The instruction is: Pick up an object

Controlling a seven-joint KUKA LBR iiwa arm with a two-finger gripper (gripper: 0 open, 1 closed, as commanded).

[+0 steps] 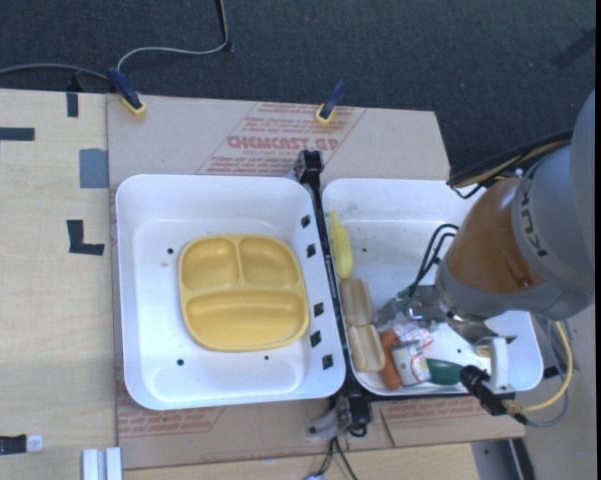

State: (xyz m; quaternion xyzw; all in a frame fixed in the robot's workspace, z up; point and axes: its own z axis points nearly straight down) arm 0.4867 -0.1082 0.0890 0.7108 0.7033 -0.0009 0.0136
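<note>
While the gripper (412, 320) hangs over the right bin (380, 223) clutter, you cannot tell its state; nothing visibly lifted yet.

Even, fairly bright overhead light. The two white bins (140, 268) reflect strongly and approach overexposure, with detail lost on their floors; the yellow tray (244, 290) casts only a faint, soft shadow. The dark carpet (400, 38) at the far side reads grainy and underexposed. Overall sharpness is low: edges look soft, and the arm (540, 238) at right is blurred, being close to the lens.
</note>
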